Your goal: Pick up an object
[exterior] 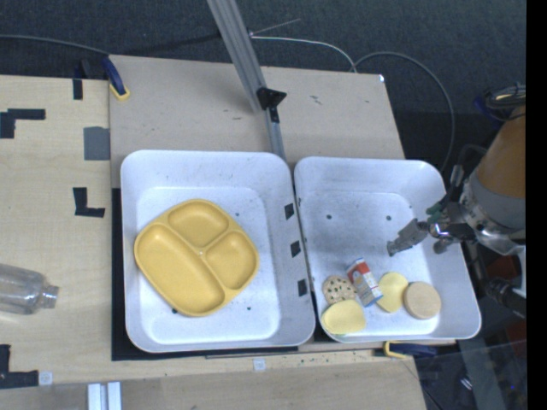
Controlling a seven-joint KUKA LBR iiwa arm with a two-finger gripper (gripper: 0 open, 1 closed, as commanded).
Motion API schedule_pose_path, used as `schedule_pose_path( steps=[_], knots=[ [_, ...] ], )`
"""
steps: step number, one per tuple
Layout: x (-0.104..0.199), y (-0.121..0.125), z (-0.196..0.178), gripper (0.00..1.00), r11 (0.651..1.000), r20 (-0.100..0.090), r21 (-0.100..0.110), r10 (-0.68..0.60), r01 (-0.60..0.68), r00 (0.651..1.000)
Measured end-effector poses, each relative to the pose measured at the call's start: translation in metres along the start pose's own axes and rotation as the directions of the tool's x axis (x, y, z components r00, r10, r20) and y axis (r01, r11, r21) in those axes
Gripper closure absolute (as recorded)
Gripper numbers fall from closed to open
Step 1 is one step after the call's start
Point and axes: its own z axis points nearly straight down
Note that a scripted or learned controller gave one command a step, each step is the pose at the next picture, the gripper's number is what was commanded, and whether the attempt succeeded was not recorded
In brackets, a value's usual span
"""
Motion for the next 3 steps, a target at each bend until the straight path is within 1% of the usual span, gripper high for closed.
schedule_pose_path(
  steps=[1, 2, 3],
  knots=[
    [0.053, 0.067, 0.081, 0.00, 1.000, 0.000, 0.003, -0.006, 0.006, 1.000],
    [0.050, 0.119, 0.140, 0.00, 1.000, 0.002, -0.001, -0.003, 0.003, 1.000],
    [0.065, 0.077, 0.136, 0.00, 1.000, 0.003, -0.001, 0.001, -0.001, 1.000]
  ],
)
